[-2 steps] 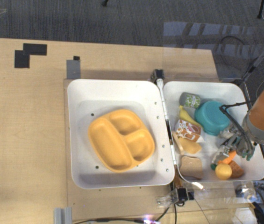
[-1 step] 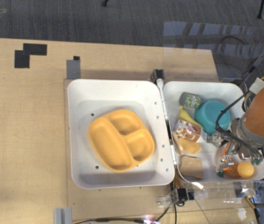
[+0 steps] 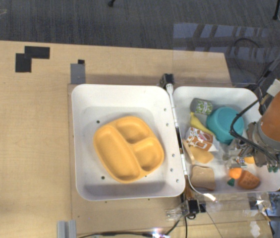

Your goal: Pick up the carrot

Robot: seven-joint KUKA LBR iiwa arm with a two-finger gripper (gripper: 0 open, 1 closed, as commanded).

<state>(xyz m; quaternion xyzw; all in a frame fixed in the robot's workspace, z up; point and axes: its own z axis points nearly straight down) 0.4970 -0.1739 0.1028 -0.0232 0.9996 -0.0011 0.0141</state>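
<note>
Plainly, the carrot (image 3: pixel 246 179) lay in the right bin's (image 3: pixel 206 94) near corner, long axis across the bin, just below the gripper (image 3: pixel 239 155), whose grip I couldn't tell.

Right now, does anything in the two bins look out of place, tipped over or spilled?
Nothing looks spilled or broken. The yellow divided tray lies turned at an angle in the left bin. In the right bin the small green can lies on its side, and the carrot rests in the near right corner, below the claw.
</note>
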